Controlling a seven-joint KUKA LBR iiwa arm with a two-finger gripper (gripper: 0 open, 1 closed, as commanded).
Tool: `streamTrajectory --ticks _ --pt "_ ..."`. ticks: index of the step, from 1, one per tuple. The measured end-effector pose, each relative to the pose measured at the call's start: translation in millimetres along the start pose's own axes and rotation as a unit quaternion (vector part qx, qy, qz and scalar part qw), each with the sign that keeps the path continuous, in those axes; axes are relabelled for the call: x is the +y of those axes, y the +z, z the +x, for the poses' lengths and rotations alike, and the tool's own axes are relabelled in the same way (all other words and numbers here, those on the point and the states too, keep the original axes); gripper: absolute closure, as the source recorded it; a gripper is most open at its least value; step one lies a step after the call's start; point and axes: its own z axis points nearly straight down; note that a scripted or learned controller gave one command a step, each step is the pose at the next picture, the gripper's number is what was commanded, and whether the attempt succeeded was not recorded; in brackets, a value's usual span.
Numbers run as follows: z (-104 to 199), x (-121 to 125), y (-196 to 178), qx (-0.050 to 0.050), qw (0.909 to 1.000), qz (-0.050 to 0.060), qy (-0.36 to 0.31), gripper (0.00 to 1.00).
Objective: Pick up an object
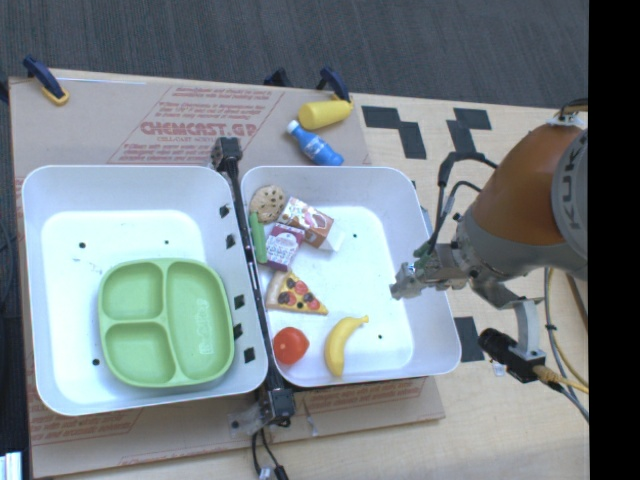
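- The claw (408, 280) is seen at the 3 o'clock side of the right bin (400, 183), hanging just inside the rim over bare white floor. Whether it's released or clenched can't really be told from up here, the tip is too small and blurry. Nothing is seen in it.
- No particular object is named in the task, so anything in the right bin could be gone for. The banana (341, 344) sits closest, at about 7 o'clock from the claw and not far off.
- The banana looks like toy plastic, so it's probably light, stiff and a bit slick. The curved body would likely be best taken across its middle, where it's narrowest side to side; the ends would probably squirt out.
- The tomato (290, 345) lies just beside the banana at its 9 o'clock. Round and smooth, so a roll-away is to be expected if it's pinched off-centre.
- The pizza slice (294, 295) lies flat at the banana's 11 o'clock. Thin and low things like that are hard to get under, so it would be a poor first pick.
- The cookie (267, 203) and the small snack packets (297, 230) are bunched at the bin's 10 o'clock, touching or nearly so. The packets look light and maybe crinkly; a crowded grab there could drag neighbours along.
- The green divided tray (165, 322) fills much of the left bin (60, 198). Too wide for a pinch anywhere but the rim, by the look of it.
- A yellow bottle (323, 114) and a blue one (316, 146) lie on the counter (520, 113) outside the bins, at 12 o'clock.
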Motion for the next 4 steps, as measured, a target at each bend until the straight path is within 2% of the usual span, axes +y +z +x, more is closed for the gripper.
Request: streamTrajectory --ticks 1,2,3,4 --pt "25 0 6 0.000 1.0000 0.001 -0.001 1.00" --pt "32 73 -56 0.000 1.0000 -0.001 0.000 1.00" --pt "83 48 6 0.001 1.0000 0.002 0.000 1.00" --pt "70 39 35 0.000 1.0000 0.002 0.000 1.00"
